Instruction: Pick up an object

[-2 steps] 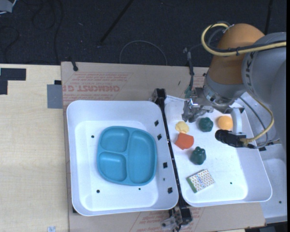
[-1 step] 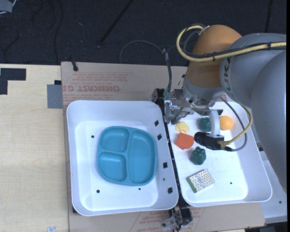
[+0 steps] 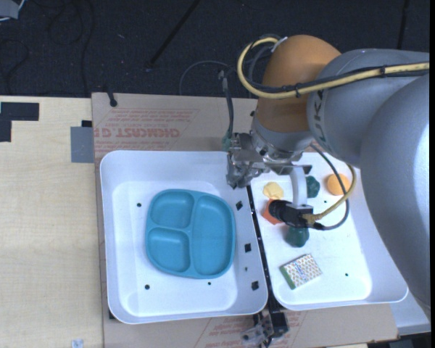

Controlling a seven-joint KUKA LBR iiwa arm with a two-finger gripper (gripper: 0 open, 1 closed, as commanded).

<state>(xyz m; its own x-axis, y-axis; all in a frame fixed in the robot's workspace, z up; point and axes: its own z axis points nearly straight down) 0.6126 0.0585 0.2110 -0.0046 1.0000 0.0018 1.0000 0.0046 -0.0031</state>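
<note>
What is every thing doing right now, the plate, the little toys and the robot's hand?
Blue plate: flat, right side up, in the left bin.
Yellow piece: lying loose in the right bin, beside the gripper.
Orange piece: lying loose, partly hidden by a cable.
Green piece: lying loose, mid-bin.
Patterned packet: flat, apart from the others.
Gripper: down at the rim where the bins meet.

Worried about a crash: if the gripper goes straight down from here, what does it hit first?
The gripper would probably meet the left bin at its right wall, beside the tray; depth is unclear.
</note>
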